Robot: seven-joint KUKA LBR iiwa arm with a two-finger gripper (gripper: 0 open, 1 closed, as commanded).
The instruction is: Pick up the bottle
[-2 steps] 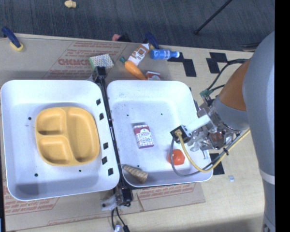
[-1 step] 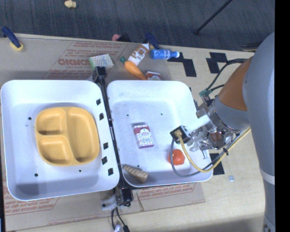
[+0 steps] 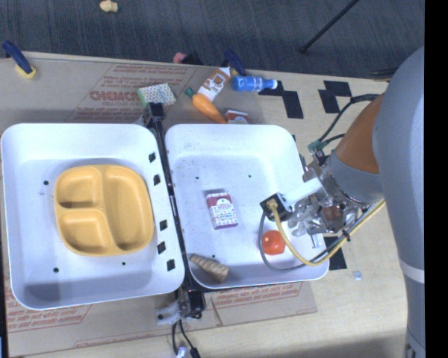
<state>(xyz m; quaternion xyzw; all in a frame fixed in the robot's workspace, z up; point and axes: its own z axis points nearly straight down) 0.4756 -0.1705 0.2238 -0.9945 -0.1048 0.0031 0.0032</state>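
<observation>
A small blue bottle point(image 3: 251, 84) with a pale cap lies on its side on the bench, behind the right bin's far rim. My gripper point(image 3: 290, 218) hangs low over the right side of the right bin point(image 3: 231, 144), far from the bottle. Just below and left of the gripper, a red ball-like object point(image 3: 272, 242) rests on the bin floor. A yellow cable loops under the wrist. The wrist hardware hides the fingertips.
A red-and-white small box point(image 3: 222, 209) lies mid-bin, and a brown piece point(image 3: 209, 267) sits at the near rim. The left bin holds a yellow divided plate point(image 3: 103, 208). Beside the bottle lie an orange carrot-like item point(image 3: 207, 108), a white-and-orange carton point(image 3: 215, 83) and a green sponge point(image 3: 156, 93).
</observation>
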